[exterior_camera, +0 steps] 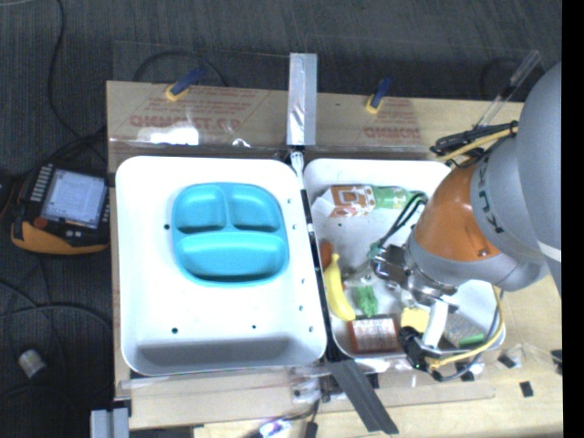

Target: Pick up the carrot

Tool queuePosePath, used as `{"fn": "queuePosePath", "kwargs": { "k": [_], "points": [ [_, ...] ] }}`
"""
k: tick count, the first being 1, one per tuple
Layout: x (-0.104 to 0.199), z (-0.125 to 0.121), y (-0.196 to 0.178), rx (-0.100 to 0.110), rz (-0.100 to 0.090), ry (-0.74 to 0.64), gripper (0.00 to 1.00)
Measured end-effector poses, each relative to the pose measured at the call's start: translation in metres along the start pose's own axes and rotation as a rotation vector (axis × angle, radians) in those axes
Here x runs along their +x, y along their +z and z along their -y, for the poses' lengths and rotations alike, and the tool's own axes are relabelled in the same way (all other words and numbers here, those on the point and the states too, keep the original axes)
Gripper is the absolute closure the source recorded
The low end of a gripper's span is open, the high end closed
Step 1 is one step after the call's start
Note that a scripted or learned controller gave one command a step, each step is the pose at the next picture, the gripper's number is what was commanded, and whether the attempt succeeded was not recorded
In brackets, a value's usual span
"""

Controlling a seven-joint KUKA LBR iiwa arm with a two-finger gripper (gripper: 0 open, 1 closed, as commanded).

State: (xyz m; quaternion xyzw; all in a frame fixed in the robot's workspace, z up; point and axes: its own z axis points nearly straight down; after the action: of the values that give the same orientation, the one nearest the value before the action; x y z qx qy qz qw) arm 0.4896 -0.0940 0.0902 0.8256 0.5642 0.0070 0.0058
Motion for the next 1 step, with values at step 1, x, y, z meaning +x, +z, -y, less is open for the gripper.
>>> {"fn": "queuePosePath", "kwargs": {
  "k": [1],
  "points": [
    [-0.0213,-0.0065,0.0003,0.007,-0.001,-0.260,0.00]
  ]
}}
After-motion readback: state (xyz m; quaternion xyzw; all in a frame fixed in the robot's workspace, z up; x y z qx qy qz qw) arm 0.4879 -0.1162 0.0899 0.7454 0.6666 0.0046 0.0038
